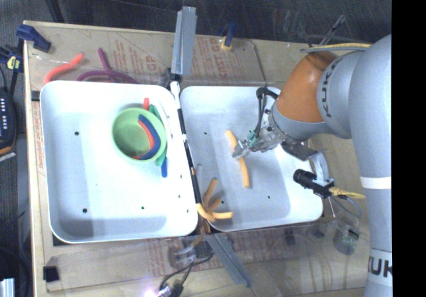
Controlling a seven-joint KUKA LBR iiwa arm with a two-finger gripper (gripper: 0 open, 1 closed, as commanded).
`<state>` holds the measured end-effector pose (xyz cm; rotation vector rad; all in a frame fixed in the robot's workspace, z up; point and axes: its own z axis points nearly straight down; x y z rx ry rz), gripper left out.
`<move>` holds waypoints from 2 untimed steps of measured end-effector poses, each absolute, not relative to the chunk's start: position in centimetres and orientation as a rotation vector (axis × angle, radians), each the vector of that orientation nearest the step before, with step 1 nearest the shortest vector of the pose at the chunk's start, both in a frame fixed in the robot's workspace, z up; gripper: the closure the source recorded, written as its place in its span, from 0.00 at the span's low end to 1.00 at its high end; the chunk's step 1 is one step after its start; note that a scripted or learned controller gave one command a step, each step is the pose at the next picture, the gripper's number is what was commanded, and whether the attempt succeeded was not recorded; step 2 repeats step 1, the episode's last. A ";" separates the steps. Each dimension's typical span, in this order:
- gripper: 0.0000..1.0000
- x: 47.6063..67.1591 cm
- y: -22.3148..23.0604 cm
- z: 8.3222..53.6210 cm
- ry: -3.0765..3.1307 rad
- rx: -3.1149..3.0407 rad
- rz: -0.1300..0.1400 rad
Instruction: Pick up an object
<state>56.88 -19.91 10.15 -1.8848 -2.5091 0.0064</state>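
Near the right bin's [303, 212] front edge lies an orange stick [244, 172], long axis running front to back. Just behind it hovers the hand [241, 149], tips almost touching its far end; its grip cannot be told from here.

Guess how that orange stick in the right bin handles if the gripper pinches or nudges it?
The orange stick is thin and long, so it is probably light and would likely slide or spin on the smooth floor of the right bin if nudged. It lies flat, so tipping seems unlikely. The gripper sits near its upper end; an off-centre pinch might let it swing.
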 end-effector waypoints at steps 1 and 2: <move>1.00 60.3 -18.3 19.4 -2.318 -2.118 0.002; 1.00 60.3 -18.3 19.4 -2.318 -2.118 0.002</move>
